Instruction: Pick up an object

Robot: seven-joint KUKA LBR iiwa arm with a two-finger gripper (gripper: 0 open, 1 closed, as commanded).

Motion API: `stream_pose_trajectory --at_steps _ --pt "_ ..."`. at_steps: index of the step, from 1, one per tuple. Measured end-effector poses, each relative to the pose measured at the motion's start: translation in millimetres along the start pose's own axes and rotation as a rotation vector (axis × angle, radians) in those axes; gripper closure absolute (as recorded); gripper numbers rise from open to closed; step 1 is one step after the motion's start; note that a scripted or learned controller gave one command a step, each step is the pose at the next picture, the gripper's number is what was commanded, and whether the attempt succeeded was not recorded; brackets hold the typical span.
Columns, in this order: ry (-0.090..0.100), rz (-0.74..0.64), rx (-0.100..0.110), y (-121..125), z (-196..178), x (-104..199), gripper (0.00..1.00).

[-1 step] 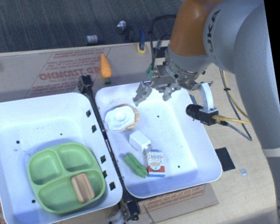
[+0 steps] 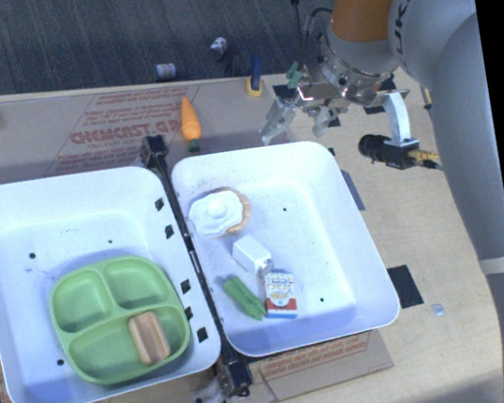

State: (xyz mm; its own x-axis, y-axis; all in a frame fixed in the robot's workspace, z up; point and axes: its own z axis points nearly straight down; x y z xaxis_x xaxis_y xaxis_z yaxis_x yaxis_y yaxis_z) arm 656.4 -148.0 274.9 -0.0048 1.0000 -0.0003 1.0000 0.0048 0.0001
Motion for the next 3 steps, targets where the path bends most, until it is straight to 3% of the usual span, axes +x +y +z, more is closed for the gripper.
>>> stream_pose_trajectory --at_steps 1,2,3 --pt "-0.001 0.001 -0.001 -0.1 -63.8 -63.7 0.0" --pt "0.001 -0.001 0.005 -17.7 43.5 -54.5 0.0" --pt "0.001 -0.002 0.005 -100.2 181.0 -41.6 0.0"
